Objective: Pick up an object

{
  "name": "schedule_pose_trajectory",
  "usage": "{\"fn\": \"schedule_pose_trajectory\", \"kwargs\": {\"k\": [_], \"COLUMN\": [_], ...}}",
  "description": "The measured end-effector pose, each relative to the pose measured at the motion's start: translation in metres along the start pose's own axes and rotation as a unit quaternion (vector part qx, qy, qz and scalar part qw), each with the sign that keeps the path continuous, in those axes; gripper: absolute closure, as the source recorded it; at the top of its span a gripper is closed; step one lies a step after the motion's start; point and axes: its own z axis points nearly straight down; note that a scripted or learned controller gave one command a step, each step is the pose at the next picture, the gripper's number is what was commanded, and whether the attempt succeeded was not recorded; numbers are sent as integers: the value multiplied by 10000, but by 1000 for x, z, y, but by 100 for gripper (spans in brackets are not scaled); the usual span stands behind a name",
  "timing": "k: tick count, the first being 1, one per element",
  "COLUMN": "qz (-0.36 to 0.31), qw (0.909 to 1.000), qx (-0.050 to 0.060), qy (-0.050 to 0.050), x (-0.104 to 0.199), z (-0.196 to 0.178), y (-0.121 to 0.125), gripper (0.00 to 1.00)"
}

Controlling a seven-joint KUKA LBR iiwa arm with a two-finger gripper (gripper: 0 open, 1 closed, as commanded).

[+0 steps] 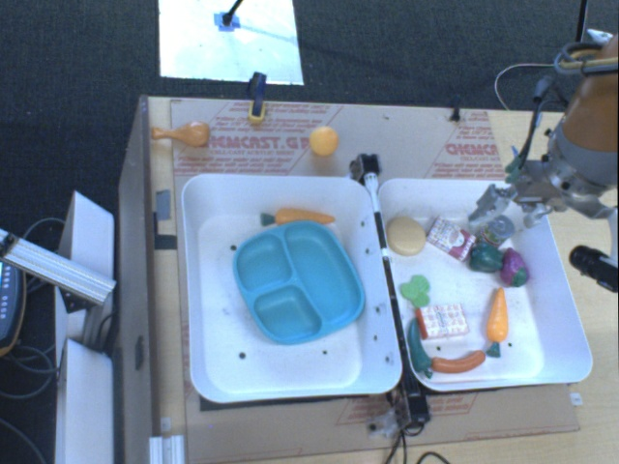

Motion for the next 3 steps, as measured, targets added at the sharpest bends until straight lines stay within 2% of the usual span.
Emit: {"fn": "schedule_pose_trajectory", "kwargs": {"k": [1,2,3], "qz": [8,-2,5], "qw": [10000,10000,10000], "qx": [19,-12,0], "qy": [5,-7,-1], "x": [-54,-69,-32], "z": [156,141,134], "y": [-5,54,-7], "gripper": [0,0,0]}}
